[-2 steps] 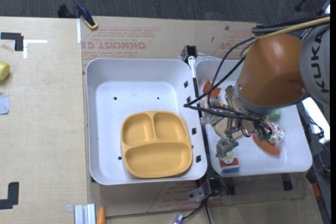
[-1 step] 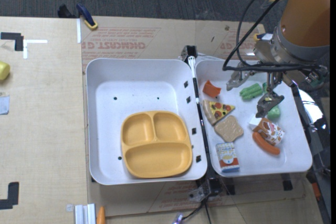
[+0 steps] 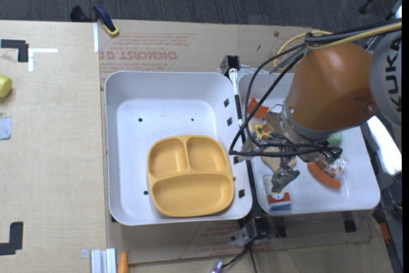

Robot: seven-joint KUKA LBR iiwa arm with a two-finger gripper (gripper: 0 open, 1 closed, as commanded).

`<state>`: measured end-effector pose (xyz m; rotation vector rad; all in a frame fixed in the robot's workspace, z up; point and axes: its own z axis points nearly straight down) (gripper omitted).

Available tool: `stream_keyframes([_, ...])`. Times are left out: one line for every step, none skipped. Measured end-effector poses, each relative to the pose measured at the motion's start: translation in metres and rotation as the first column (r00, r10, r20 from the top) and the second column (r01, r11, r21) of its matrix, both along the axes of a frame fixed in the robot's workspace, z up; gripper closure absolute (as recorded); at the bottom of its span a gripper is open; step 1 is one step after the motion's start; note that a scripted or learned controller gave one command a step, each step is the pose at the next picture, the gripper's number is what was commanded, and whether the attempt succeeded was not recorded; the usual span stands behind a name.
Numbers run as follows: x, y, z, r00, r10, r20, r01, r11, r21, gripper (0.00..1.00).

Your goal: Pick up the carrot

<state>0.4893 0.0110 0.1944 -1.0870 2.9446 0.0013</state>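
So far: carrot (image 3: 324,176) lies in right bin (image 3: 358,198), not lifted | jaws (image 3: 281,181) beside carrot, left | jaw state: cannot tell | grasp and lift left

1. A single camera sits fixed above the worktop (image 3: 51,156) and looks down at a slant
2. It takes in both white bins: the left bin (image 3: 121,137) lies near the frame's middle, the right bin (image 3: 358,192) toward the right side
3. The arm (image 3: 332,89) enters from the right and rises close to the lens, hiding much of the right bin
4. Dark floor fills the top strip beyond the worktop's far edge
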Motion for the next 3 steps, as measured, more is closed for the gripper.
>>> stream_keyframes([0.057,-0.076,0.184,1.000,-0.031,0.007,0.031,1.000,0.000,0.00])
stream_keyframes([0.040,-0.030,0.016,0.991,-0.130,0.000,0.130,0.991,0.000,0.00])
stream_keyframes([0.012,-0.056,0.126,1.000,-0.005,0.006,0.005,1.000,-0.001,0.00])
